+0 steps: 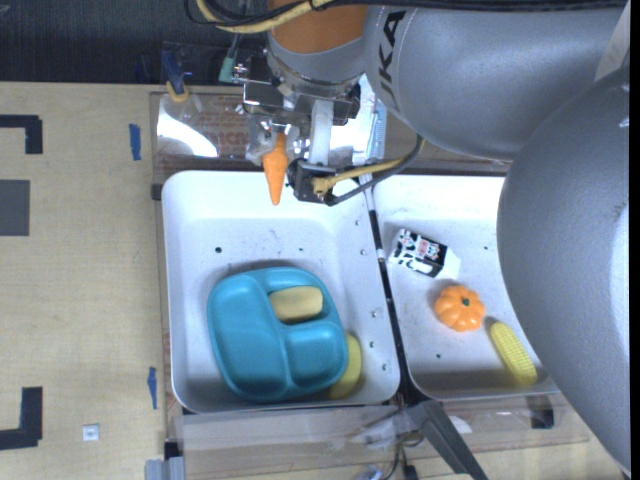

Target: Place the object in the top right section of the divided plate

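One orange carrot (273, 176), tapered, tip down, pinched in pincer (281, 158) above left bin (190, 218).

A robotics lab, set up for testing; a grey industrial arm (500, 58) with loose yellow cabling (240, 13) reaches over a plywood surface (80, 268) marked with black squares and blue tape tabs (134, 140); two white bins (190, 198) hold plastic toy food, a pumpkin (459, 308) and corn (512, 352).

The grey arm is reaching in from the right, its orange band uppermost, with the hand (285, 168) hanging downward and pinching a carrot (273, 173) between its fingers.
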`<state>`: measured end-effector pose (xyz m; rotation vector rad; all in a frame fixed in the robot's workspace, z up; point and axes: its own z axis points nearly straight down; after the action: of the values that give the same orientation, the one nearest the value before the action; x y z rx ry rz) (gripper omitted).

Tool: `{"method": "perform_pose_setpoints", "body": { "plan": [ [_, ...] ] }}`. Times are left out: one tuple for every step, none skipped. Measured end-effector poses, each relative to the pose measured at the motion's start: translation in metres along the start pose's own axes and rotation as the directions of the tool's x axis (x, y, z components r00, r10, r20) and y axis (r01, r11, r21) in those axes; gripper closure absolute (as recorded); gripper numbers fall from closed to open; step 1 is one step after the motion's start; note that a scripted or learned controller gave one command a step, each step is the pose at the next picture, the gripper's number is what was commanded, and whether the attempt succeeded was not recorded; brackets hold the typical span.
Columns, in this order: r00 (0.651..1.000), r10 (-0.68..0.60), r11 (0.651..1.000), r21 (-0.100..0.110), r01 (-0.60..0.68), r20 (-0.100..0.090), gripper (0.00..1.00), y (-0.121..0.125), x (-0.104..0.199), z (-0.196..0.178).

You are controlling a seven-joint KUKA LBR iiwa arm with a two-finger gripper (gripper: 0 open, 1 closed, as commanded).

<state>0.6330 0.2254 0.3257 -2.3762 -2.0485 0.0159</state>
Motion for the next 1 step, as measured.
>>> {"method": "perform_pose_setpoints", "body": {
  "plan": [
    [0.98, 0.198, 0.98, -0.011, -0.198, -0.008, 1.0, 0.0226, 0.0033, -0.0314]
  ]
}}
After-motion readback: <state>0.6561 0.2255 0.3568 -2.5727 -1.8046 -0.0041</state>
